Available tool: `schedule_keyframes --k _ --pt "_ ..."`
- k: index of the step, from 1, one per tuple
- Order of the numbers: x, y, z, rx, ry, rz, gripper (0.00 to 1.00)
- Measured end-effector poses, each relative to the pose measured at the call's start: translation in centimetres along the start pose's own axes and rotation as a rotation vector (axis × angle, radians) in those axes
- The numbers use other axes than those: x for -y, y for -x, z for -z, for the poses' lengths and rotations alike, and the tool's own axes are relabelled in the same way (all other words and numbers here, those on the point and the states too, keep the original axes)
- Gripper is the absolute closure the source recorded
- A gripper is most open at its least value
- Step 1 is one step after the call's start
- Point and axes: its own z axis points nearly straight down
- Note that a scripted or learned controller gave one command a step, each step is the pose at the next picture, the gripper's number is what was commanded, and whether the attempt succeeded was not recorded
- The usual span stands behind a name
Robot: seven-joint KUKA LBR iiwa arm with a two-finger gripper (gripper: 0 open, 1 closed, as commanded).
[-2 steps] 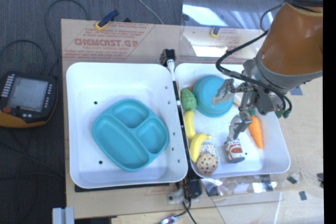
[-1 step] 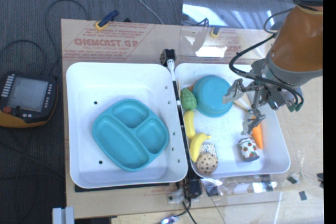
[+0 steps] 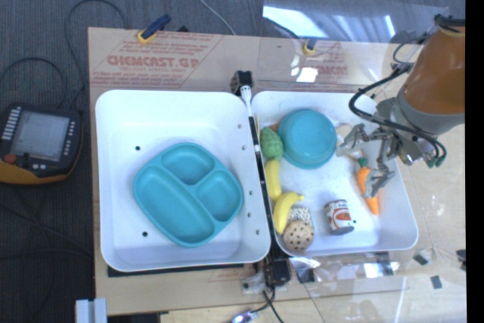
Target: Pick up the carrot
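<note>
The pincer (image 3: 372, 163) hangs low over the right bin (image 3: 393, 232), its fingers apart and straddling the carrot (image 3: 368, 189), which lies on the bin floor directly under and just in front of it. To the pincer's left and nearer the camera stand a small can (image 3: 340, 215), a speckled ball (image 3: 298, 235) and a banana (image 3: 284, 208). Further back on its left sits a teal bowl (image 3: 308, 137) beside a green piece (image 3: 271, 143). Well beyond those, the left bin (image 3: 121, 117) holds a teal divided plate (image 3: 187, 193)
</note>
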Motion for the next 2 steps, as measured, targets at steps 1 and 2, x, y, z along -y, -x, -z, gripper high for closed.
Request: schedule_keyframes --k 1,2 --pt "3.2 -1.9 -8.6 0.021 -0.011 0.037 0.00" --pt "3.3 -1.6 -7.3 0.026 -0.016 0.037 1.00"
